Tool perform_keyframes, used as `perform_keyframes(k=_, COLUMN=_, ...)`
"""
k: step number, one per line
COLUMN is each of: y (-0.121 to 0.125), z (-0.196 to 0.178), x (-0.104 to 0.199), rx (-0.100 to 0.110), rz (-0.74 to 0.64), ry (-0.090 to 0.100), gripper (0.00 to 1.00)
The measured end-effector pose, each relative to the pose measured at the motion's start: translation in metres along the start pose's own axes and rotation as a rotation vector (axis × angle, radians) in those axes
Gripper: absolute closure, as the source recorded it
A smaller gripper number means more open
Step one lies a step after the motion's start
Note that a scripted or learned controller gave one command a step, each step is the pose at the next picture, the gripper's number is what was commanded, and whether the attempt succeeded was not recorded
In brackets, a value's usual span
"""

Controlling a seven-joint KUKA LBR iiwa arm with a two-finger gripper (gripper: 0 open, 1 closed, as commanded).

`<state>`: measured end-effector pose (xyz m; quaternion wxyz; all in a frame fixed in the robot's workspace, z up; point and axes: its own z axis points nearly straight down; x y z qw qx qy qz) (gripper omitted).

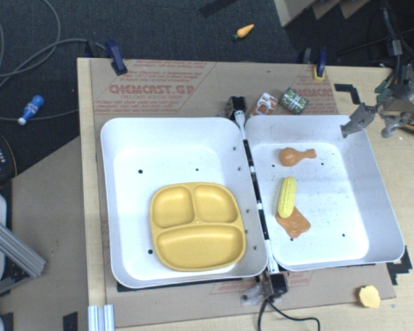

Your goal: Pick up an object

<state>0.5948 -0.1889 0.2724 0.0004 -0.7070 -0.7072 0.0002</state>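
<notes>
- You have two white bins side by side: the left bin point(124, 150) and the right bin point(366, 205), their inner walls touching along the middle.
- The left bin holds one thing, a yellow tray point(196, 226) with three compartments, all of them bare, sitting toward the near side.
- The right bin holds the likely picks. The corn point(286, 196) lies near the bin's left-centre, its long axis running roughly front to back, slightly tilted.
- An orange piece point(294, 223) sits at the corn's near end, touching it or tucked just under; you cannot tell which.
- A drumstick point(295, 156) lies beyond the corn, apart from it, with its long axis left to right and the thin end pointing right.
- The gripper point(359, 119) hangs over the right bin's far right corner, at the rim. Its fingers hold nothing, but you cannot tell from here whether they are spread or closed.
- From the gripper, all three things lie to the left and nearer the camera; the drumstick is closest, then the corn, then the orange piece.
- Your likely move runs left and down into the bin; to take the corn, close across its short width, from left and right.
- Outside the bins, a small can point(294, 101) sits on the board behind the right bin.
</notes>
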Motion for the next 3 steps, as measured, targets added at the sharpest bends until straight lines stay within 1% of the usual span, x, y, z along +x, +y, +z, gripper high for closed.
perform_keyframes(k=1, y=-0.039, z=0.128, x=0.059, rx=0.014, rz=-0.003, ry=0.006, gripper=0.00)
perform_keyframes(k=2, y=-0.048, z=0.192, x=0.099, rx=0.007, rz=-0.003, ry=0.003, gripper=0.00)
perform_keyframes(k=3, y=-0.045, z=0.178, x=0.096, rx=-0.002, rz=0.001, ry=0.000, gripper=1.00)
